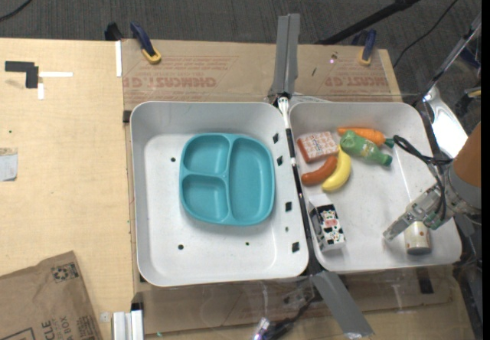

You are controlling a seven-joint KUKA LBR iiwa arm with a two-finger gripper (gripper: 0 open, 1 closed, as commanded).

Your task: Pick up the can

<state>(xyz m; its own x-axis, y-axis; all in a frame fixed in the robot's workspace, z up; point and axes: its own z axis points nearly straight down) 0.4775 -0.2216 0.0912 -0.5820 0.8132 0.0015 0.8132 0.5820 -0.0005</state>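
The can (418, 238) lies on its side in the right bin (360, 112), in the corner nearest the camera and farthest from the teal plate (228, 178), which sits in the left bin (153, 120). Taking that plate as the landmark, every loose item lies to its right: a small cow-patterned carton (328, 227) just past the divider, then a banana (338, 171), a sausage (318, 170), a red packet (316, 145), a green bottle (365, 149) and a carrot (362, 134) clustered farther back, well apart from the can. The gripper (409, 218) hangs at the can, on the side toward the plate, with 2 fingers (398, 227) slanting down beside it; they appear spread, and nothing is visibly between them, so I judge it released and not yet grasping. To do this step well, the gripper should be centred over the can's round body so that 1 finger comes down on each side, across the width rather than along the length. The bin wall close behind the can leaves little room for the outer finger, and a lying can may roll if nudged off-centre, so a straight descent and a firm squeeze before lifting seem wise.
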